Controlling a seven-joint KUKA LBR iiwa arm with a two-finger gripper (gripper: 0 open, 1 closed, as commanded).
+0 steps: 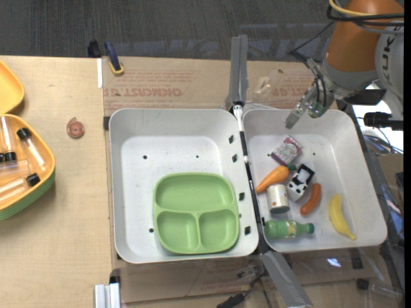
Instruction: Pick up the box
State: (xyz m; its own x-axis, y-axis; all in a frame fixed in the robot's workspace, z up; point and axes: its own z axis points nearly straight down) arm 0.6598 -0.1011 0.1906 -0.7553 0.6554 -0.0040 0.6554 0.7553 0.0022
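Observation:
The box [299,181] is a small black-and-white carton lying in the middle of the right bin [359,172], between a carrot [272,178] and a red sausage-shaped piece [311,198]. My gripper [303,116] hangs above the back of the right bin, well behind the box and apart from it. It is open with nothing between its fingers. A pink-and-white packet [286,150] lies between the gripper and the box.
A small can [277,197], a green bottle [289,229] and a banana [340,217] lie at the front of the right bin. The left bin [128,172] holds a green divided plate [196,213]. Yellow trays [19,165] sit at far left.

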